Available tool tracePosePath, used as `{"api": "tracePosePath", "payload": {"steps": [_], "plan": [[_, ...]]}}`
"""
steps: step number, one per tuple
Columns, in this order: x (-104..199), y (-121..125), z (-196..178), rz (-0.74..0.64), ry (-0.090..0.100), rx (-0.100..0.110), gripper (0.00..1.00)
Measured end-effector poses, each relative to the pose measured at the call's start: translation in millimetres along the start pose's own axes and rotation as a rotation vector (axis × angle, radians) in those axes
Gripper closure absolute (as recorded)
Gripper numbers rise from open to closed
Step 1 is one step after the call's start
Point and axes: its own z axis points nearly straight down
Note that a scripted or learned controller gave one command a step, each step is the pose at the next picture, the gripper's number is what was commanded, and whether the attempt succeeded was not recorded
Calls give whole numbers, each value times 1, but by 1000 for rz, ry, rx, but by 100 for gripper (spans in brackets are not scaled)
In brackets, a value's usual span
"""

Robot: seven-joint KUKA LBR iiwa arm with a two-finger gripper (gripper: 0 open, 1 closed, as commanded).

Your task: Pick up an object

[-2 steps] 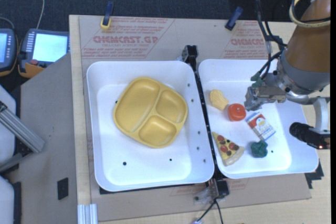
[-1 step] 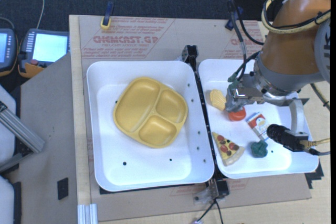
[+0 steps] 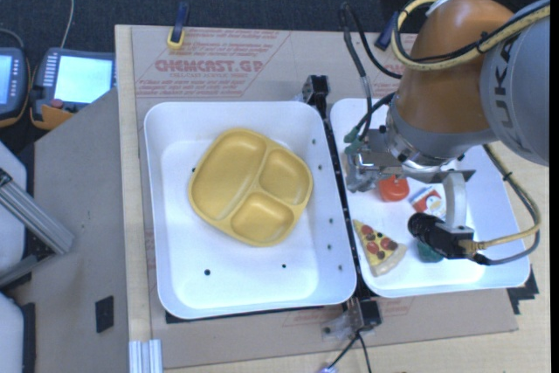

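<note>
The gripper [image 3: 362,175] hangs over the right bin [image 3: 498,205], beside an orange-red object [image 3: 394,188]; finger state cannot be told (wrist blocks the view). A pizza slice [image 3: 381,245] lies nearby. The left bin [image 3: 166,214] holds a yellow divided plate [image 3: 251,186].

Yellow sectioned plate [image 3: 251,185], white bins [image 3: 166,188], red-dotted pizza slice [image 3: 381,246], orange-banded grey arm [image 3: 454,74].

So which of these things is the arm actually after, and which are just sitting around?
Part of the job:
- gripper, over the right bin
- pizza slice toy
- red object
- dark teal object, partly hidden

Just lying about:
- yellow divided plate in the left bin
- yellow clamp on the board
- handheld screens at far left
</note>
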Motion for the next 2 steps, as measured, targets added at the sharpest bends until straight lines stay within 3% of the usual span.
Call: {"api": "tracePosePath", "payload": {"steps": [1,2], "plan": [[52,-16,16,-2,1,0,100],[49,-15,15,3,0,-2,0]]}}
